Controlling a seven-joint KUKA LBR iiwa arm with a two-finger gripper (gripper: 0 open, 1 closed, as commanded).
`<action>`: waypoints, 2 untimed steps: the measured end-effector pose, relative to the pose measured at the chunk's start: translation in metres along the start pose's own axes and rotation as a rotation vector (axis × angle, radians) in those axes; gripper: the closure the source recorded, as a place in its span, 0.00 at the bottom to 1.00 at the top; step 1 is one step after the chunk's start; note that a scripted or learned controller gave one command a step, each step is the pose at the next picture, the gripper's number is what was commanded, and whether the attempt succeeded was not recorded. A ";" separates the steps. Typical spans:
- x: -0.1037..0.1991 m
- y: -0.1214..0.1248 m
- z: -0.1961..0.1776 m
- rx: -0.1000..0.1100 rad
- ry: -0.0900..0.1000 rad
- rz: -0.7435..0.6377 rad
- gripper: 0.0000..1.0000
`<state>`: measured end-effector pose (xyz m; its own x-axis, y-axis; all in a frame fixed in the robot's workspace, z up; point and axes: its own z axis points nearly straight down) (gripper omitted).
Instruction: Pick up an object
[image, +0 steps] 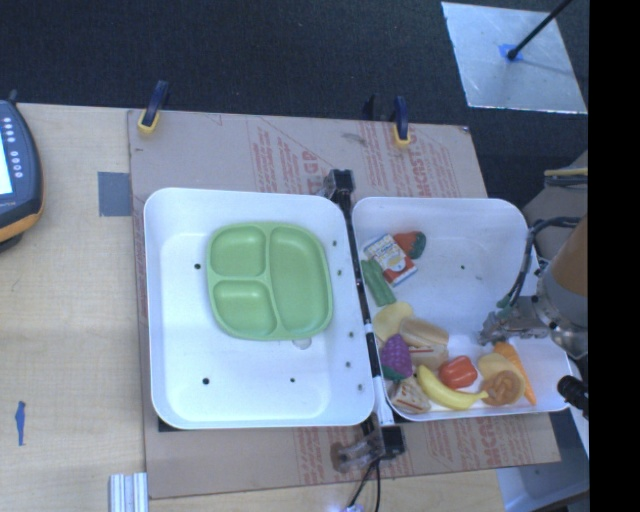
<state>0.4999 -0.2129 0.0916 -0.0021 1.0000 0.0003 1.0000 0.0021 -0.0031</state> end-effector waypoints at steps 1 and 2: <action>0.035 -0.016 -0.110 -0.008 0.000 -0.004 1.00; 0.096 0.058 -0.092 -0.005 0.000 -0.011 1.00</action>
<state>0.5582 -0.1172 0.1835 -0.0133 0.9999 0.0001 0.9999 0.0133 0.0016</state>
